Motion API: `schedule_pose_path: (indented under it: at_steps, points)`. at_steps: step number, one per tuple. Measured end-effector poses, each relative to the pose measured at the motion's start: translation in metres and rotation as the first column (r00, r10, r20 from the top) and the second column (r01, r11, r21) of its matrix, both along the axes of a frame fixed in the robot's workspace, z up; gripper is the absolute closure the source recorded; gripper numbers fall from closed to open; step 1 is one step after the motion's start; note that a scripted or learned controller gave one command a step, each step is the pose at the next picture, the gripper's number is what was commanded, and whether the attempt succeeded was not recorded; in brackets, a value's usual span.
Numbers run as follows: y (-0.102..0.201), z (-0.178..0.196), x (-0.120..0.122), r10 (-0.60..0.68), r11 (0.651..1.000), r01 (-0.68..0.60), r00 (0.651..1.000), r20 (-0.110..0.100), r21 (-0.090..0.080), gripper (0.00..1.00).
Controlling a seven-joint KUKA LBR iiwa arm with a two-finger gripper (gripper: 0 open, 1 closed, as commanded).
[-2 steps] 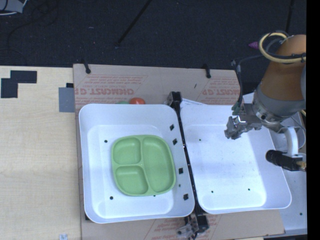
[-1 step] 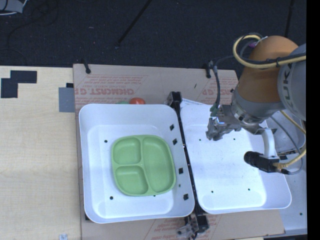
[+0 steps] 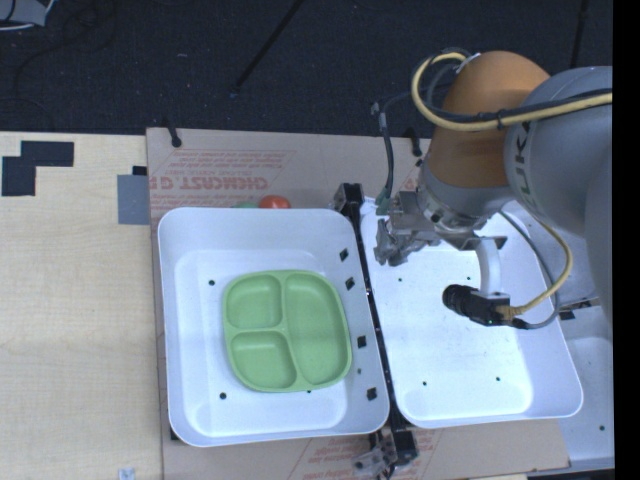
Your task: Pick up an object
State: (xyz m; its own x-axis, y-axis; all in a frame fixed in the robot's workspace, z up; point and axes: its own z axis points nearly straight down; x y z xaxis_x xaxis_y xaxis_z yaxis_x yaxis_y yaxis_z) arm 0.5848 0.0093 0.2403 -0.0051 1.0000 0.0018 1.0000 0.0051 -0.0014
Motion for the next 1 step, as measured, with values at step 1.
schedule_pose_path:
  at_steps: [1]
  points:
    - [0.0603, -0.0069, 0.0169, 0.000, 1.000, 0.000, 1.000, -0.001, -0.001, 1.00]
